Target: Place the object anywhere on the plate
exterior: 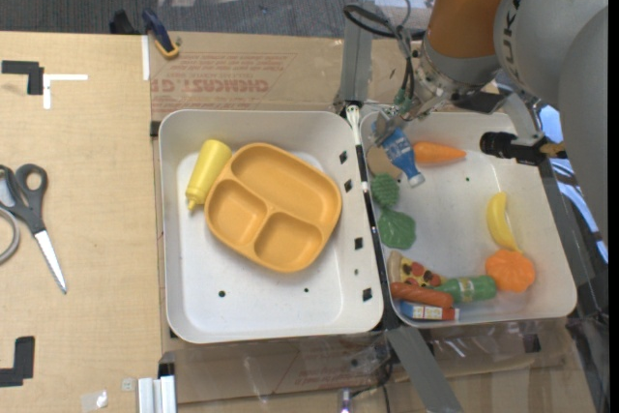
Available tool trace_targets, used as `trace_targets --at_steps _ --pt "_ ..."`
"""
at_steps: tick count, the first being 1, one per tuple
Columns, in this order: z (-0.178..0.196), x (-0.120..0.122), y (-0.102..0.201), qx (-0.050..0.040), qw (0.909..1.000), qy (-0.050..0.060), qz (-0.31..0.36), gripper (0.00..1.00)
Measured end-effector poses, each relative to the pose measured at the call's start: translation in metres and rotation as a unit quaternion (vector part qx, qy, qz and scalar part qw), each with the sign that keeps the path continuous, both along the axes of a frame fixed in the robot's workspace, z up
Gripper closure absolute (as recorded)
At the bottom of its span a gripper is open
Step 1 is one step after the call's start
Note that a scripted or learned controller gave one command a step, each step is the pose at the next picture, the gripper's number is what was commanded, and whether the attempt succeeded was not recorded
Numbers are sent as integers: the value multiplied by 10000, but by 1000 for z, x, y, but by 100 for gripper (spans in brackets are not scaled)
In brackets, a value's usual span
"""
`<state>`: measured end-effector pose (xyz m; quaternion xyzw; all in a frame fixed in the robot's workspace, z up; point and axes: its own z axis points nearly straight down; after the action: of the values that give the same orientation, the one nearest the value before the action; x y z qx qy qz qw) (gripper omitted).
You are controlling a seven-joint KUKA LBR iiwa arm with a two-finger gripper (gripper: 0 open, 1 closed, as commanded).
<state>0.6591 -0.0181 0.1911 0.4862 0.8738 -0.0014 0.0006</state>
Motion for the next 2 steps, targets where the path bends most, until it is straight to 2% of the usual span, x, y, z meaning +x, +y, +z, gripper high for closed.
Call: trace_targets --at_steps 1,2 --pt "0 -84 60 9 9991 3 -415 100" --pt "0 -84 60 9 9991 5 -420 0"
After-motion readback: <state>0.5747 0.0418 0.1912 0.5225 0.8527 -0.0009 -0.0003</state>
